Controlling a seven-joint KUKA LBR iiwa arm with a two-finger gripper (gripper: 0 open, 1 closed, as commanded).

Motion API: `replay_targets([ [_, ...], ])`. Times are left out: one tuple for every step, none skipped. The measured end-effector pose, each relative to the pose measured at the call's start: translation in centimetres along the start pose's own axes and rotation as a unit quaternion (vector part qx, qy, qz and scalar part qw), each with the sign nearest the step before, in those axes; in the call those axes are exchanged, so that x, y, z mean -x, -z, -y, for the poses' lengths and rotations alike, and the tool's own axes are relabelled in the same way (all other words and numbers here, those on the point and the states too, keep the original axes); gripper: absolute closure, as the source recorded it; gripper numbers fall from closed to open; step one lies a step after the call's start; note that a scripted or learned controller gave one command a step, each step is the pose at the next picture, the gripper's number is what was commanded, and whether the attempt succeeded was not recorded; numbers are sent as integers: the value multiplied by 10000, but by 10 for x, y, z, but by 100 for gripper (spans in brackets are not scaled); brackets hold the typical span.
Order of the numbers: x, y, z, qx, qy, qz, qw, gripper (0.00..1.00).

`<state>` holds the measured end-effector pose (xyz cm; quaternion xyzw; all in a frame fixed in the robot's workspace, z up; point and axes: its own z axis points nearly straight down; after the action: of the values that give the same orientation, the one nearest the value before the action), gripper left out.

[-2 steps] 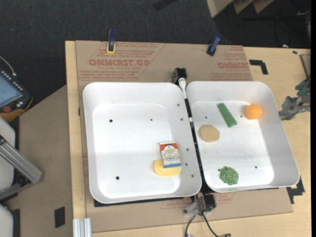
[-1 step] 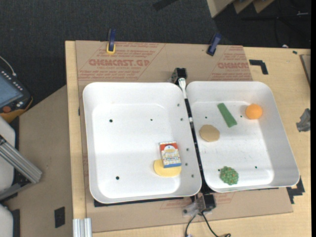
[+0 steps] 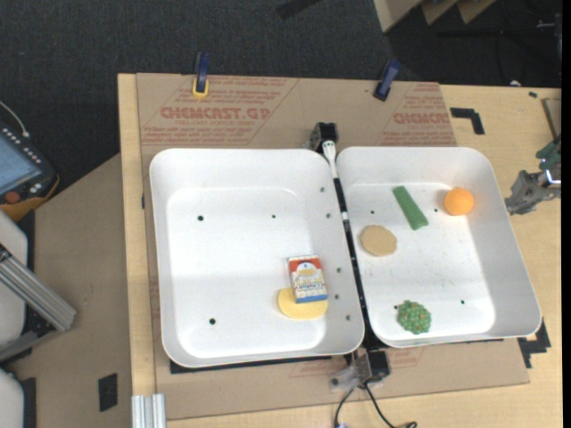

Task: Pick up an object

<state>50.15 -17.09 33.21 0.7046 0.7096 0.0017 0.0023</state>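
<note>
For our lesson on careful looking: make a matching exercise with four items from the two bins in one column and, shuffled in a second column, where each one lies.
Items:
1. orange ball
2. green stick
3. small carton
4. green bushy lump

Places:
A. left bin, resting on a yellow disc
B. right bin, near front edge
C. right bin, far right corner
D. right bin, far side, left of the ball

Pairs: 1-C, 2-D, 3-A, 4-B
</note>
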Motion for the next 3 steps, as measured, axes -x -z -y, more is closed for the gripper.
replay_targets([
  [56,-21,24,-38,-59,-1,10000,100],
  [-20,-8,0,-5,8,-5,10000,100],
  [57,-24,25,-37,-72,4,10000,100],
])
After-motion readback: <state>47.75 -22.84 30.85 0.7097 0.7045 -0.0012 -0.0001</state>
